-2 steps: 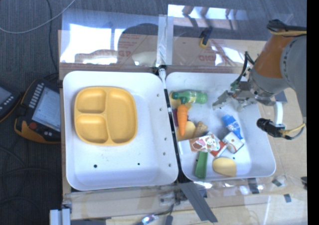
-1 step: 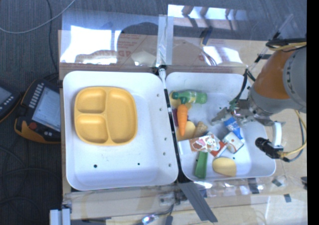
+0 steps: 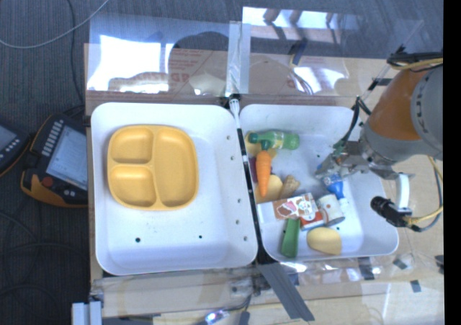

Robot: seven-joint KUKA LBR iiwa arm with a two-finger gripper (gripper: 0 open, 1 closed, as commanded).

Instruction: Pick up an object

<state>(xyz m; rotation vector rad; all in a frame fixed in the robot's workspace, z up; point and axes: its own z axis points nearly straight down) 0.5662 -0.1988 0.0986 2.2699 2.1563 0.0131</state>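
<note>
Apparently no legible writing on red-white carton [image 3: 296, 208]; claw [image 3: 333, 169] state unclear; above blue bottle [image 3: 336, 189].

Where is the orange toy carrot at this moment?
The orange toy carrot lies in the right white bin, near its left wall, just below the green toy bottle.
</note>
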